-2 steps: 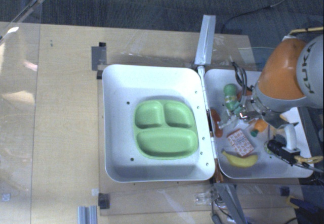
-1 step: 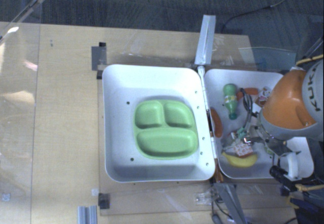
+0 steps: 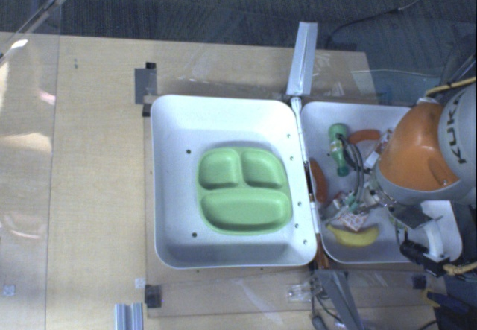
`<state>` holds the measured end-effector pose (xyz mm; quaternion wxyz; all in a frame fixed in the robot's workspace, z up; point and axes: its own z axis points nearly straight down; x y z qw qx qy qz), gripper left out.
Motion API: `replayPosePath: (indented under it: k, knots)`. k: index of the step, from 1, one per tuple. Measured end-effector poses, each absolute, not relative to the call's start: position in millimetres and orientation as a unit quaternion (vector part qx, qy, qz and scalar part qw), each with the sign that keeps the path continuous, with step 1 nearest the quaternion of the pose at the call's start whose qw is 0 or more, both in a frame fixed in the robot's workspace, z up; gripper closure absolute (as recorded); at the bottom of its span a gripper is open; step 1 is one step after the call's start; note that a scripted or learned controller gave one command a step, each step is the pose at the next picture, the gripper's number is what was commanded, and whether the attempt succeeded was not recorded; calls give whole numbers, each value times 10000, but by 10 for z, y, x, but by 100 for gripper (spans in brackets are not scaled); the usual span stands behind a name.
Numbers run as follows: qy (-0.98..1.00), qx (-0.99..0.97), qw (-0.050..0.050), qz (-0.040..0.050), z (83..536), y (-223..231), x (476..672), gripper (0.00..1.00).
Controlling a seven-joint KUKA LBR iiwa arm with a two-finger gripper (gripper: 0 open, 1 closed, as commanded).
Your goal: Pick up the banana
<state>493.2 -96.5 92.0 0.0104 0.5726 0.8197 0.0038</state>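
Two bins sitting side by side | gripper [image 3: 356,205] hanging low in right bin [image 3: 387,255], finger state: cannot tell | banana [image 3: 353,236] lying just below gripper | green tray [image 3: 244,189] resting in left bin [image 3: 179,172]

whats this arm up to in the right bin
The KUKA arm reaches in from the right, with its gripper low in the right bin, just above the banana lying near that bin's front edge. Whether it has the banana between its fingers cannot be told. A green item sits further back in the same bin. The left bin holds a green divided tray.
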Motion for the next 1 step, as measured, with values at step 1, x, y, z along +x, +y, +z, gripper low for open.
replayPosePath:
  k: [1]
  knots:
    - [8567, 5157, 99, 44, 916, -1323, 4934, 0]
